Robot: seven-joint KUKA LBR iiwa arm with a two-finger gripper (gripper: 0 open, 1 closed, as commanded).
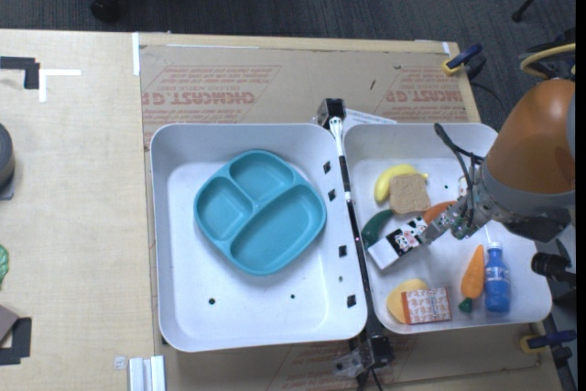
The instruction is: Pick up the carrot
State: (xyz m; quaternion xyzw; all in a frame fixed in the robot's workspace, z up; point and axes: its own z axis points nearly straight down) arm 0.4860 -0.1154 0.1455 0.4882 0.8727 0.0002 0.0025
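- Carrot [472, 273]: lies in the right bin [439, 138], near its front right corner, tip up, green end down, touching or just beside the blue bottle [495, 280].
- Gripper [446, 225]: I see it low over the bin, up and left of the carrot, above an orange item [438, 211] and the cow-print carton [399, 243]; I cannot tell its state.
- Risks, as I judge them: closing here catches the carton or the orange item; a descent on the carrot may strike the bottle and roll the carrot away.
- Legible writing: mirrored red print on the cardboard [229, 87], possibly "GHOMAST"; the boxed snack [427, 305] label is too small to read.
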